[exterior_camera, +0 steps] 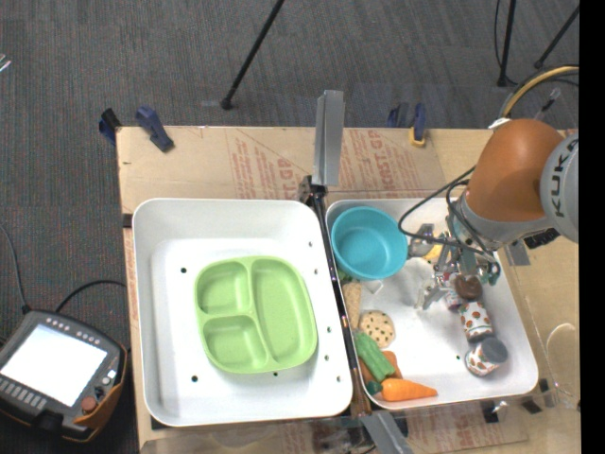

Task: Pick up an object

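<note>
My gripper [446,284] hangs low over the right bin [518,322], in its middle right part, under the arm's orange band [510,170]. A patterned can [480,337] lies on its side just below and to the right of the gripper, with its top end close against it. To the gripper's left stands a blue bowl [369,242]. A small yellow item [431,251] shows between the bowl and the gripper, partly hidden by cables. I see nothing clearly held.
A cookie [376,328], a green vegetable [375,356], an orange carrot [408,390] and a tan cracker [352,299] lie along the right bin's left and front side. The left bin [156,253] holds a green divided plate [254,312]. A metal post [329,140] rises behind the bins.
</note>
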Available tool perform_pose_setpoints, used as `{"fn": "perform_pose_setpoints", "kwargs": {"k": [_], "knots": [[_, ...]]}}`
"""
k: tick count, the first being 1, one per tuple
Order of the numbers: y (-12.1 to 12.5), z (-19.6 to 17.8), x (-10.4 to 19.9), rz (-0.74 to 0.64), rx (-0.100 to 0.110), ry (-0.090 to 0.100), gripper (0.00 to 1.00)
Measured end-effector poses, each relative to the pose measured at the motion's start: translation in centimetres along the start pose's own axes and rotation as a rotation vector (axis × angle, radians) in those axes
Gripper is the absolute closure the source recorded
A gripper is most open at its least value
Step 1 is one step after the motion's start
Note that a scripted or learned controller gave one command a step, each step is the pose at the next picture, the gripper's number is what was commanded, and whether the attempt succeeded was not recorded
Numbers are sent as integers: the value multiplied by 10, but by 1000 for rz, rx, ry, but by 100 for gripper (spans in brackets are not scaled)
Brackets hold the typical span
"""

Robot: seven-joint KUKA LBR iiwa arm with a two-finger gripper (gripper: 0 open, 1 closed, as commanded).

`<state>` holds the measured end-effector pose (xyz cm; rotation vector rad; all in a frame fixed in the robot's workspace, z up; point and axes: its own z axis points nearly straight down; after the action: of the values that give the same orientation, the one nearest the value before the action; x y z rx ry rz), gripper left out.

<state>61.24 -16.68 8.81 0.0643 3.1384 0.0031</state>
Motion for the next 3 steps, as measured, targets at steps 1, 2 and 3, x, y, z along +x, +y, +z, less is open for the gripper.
{"fn": "perform_pose_setpoints", "kwargs": {"k": [1, 2, 3], "knots": [[1, -11, -2, -2, 0, -5, 100], [-13, 0, -21, 176, 1, 0, 100], [-25, 0, 4, 420, 1, 2, 100]]}}
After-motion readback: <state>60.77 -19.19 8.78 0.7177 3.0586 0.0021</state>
